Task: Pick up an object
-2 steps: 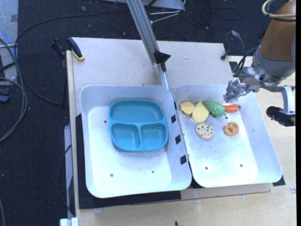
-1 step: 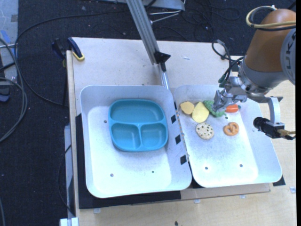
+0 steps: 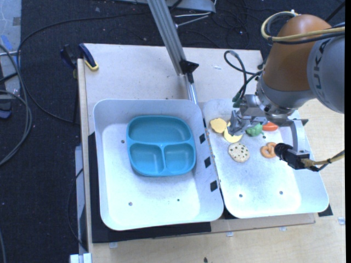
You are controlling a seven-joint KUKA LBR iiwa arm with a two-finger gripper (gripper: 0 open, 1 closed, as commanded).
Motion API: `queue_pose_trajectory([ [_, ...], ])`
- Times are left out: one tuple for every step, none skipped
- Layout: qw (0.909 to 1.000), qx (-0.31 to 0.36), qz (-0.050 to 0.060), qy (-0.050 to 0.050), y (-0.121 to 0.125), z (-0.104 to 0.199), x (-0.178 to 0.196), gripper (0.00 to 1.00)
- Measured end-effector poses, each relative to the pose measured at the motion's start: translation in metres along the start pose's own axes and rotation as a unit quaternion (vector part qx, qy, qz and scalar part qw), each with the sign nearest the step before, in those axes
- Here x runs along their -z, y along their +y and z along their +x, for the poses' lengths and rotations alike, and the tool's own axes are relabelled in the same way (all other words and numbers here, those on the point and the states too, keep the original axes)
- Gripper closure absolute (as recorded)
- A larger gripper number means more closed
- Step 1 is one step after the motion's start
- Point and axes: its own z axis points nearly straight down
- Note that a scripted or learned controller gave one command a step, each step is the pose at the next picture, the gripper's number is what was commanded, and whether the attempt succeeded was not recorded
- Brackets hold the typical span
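Several small toy foods lie in the right bin (image 3: 274, 201): a yellow piece (image 3: 218, 125), a second yellow piece (image 3: 233, 138), a speckled cookie (image 3: 239, 153), an orange pretzel (image 3: 268, 150), a green piece (image 3: 254, 129) and a red-orange piece (image 3: 270, 127). My gripper (image 3: 236, 125) hangs low over the bin's far left part. It sits between the two yellow pieces and the green piece, just above the second yellow piece. The wrist hides how it meets these objects.
A blue divided plate (image 3: 162, 145) lies in the left bin (image 3: 109, 201). A slanted metal pole (image 3: 167, 29) comes down to the bins' far edge. The arm's orange band (image 3: 296, 48) and cables (image 3: 241, 73) loom over the right bin's far side.
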Motion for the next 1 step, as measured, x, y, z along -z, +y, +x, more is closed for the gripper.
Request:
queue_pose_trajectory([
  [1.0, 0.0, 0.0, 0.0, -0.01, 0.0573, 0.0011, 1.0],
])
